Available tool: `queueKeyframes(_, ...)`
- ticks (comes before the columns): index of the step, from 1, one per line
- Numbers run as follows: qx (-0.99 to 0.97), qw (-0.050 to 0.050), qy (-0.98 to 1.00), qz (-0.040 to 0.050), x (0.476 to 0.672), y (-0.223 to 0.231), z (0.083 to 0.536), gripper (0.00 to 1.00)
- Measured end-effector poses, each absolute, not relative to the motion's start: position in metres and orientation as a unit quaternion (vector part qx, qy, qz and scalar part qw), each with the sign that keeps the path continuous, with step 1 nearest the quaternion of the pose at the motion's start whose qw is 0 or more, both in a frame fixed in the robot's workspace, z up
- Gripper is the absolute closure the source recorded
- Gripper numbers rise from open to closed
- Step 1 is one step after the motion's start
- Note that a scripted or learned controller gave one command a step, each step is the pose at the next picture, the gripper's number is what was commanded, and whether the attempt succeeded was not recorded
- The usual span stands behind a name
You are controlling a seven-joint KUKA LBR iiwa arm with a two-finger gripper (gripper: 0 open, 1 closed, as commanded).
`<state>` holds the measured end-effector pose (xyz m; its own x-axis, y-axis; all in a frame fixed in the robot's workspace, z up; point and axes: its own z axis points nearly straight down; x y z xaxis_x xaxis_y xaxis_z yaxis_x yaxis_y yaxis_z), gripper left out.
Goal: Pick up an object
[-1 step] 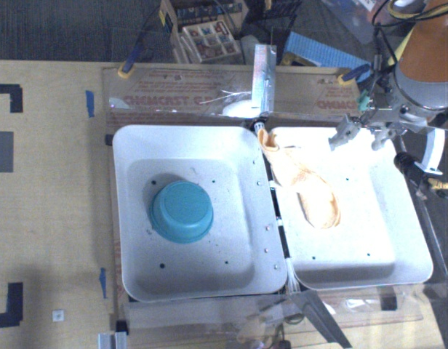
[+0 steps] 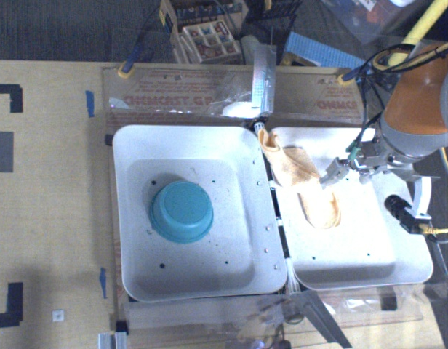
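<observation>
A tan, crumpled cloth-like object lies in the right bin, stretching from the bin's far left corner toward its middle. My gripper hangs over the right bin, its tip at the right edge of the tan object, close to it or touching it. An upturned teal bowl sits in the middle of the left bin, far from the gripper.
The two white bins meet along a ridge between them. A cardboard wall with clear plastic wrap runs behind both bins. The arm's orange band rises over the right bin's far right corner.
</observation>
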<state>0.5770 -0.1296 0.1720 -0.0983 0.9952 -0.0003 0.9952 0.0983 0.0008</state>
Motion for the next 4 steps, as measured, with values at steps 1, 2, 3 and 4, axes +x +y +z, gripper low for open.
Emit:
queueKeyframes(1,0.654,0.004,0.756,0.0033,0.554,-0.137,0.089,0.0)
queueKeyframes(2,0.654,0.004,0.756,0.0034,0.554,-0.137,0.089,0.0)
queueKeyframes(3,0.656,0.006,0.755,0.0047,0.554,-0.138,0.1,1.0)
queueKeyframes(4,0.657,0.001,0.754,0.0001,0.613,-0.069,0.197,1.0)
